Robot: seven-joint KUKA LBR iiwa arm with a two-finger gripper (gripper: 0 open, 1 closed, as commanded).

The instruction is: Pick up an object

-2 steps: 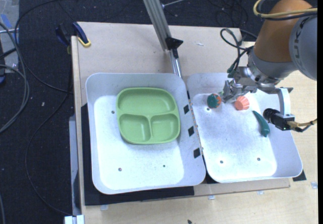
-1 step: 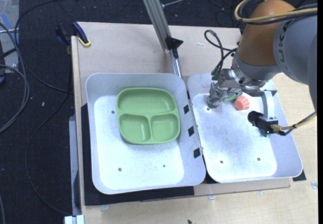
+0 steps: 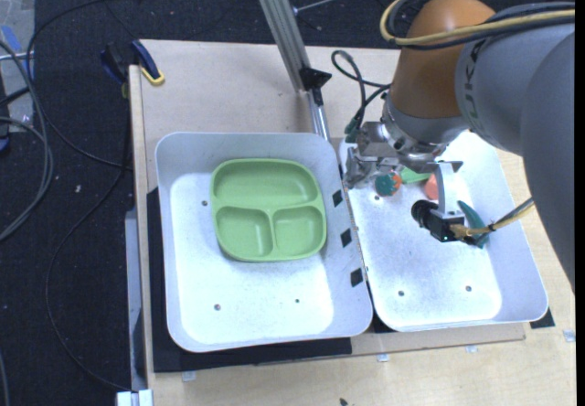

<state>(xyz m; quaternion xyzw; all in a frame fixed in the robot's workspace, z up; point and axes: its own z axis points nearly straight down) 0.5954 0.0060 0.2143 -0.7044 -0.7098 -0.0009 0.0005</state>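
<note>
Trouble seems likeliest in the right bin (image 3: 475, 294), where the gripper (image 3: 372, 165), open or closed I cannot tell, hangs over a small green ball (image 3: 388, 184) and an orange piece (image 3: 417, 177) lying side by side, so it could knock them apart or pinch nothing

The tool (image 3: 373, 168) hung over the far corner of the right bin (image 3: 439, 299), a small ball (image 3: 388, 183) just beside it. A divided plate (image 3: 270, 209) sat well to its left, in the left bin (image 3: 247, 308).
</note>
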